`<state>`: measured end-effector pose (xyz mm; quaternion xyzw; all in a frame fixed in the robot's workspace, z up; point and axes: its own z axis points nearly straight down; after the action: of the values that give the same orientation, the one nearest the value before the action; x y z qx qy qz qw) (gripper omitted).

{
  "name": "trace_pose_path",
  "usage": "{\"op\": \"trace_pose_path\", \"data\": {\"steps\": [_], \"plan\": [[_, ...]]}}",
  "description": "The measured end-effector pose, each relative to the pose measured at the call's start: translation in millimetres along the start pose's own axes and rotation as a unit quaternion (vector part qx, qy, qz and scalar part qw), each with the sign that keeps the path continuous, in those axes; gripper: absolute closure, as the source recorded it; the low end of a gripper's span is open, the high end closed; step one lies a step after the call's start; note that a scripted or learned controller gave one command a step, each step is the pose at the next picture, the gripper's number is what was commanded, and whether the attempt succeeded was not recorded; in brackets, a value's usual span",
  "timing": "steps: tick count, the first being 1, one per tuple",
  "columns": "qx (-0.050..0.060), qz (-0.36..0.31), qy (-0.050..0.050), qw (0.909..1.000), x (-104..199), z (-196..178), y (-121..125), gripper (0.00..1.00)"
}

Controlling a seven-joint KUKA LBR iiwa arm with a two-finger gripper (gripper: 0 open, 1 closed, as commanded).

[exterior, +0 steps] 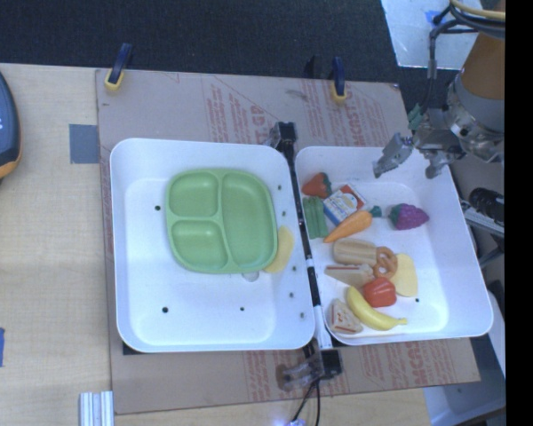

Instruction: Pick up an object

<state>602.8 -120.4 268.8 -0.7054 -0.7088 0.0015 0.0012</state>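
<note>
The gripper (415, 159) is being held above the far edge of the right bin (453, 278), its two fingers (390, 159) spread apart with nothing being gripped between them. Below and just in front of it, a purple toy (409, 216) is lying on the bin floor, apart from the fingers. Further left, a small white carton (340, 206), an orange carrot (348, 227), a green piece (314, 216) and a red piece (316, 184) are being crowded against the bin's left wall. Nearer the front, a hot dog (354, 254), a red pepper (379, 291), a banana (371, 312) and a sandwich wedge (343, 317) are lying together. In the left bin (142, 309), a green divided plate (222, 219) is resting flat, with a pale yellow piece (283, 249) touching its right edge.
</note>
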Motion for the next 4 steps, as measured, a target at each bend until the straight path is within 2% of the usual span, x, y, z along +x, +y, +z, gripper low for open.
{"op": "trace_pose_path", "data": {"steps": [1,2,3,4], "plan": [[0.006,0.001,0.001,1.0,-12,109,-56,0.0],[0.002,-0.002,0.001,1.0,-6,181,-27,0.0],[0.002,-0.001,0.001,1.0,20,178,-41,0.0],[0.002,0.001,0.001,1.0,26,178,-72,0.0]]}}
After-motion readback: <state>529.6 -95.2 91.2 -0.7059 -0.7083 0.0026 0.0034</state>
